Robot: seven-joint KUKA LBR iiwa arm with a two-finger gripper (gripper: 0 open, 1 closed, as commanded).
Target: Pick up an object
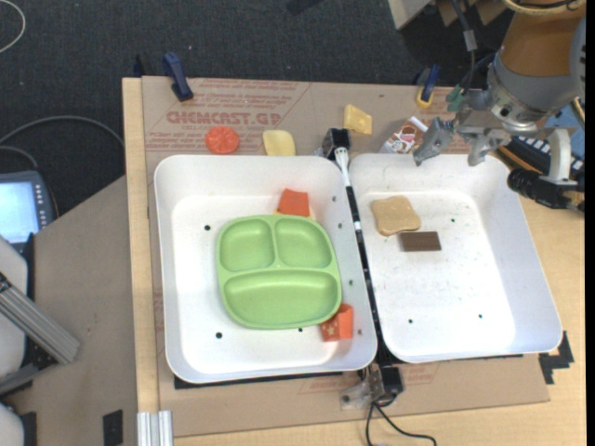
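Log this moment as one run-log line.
gripper: open, holding nothing, above right bin's far rim | right bin: bread slice, brown block | left bin: green plate

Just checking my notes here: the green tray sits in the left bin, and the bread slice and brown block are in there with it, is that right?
Not quite. The camera view shows the green tray in the left bin, but the bread slice and brown block lie in the right bin.
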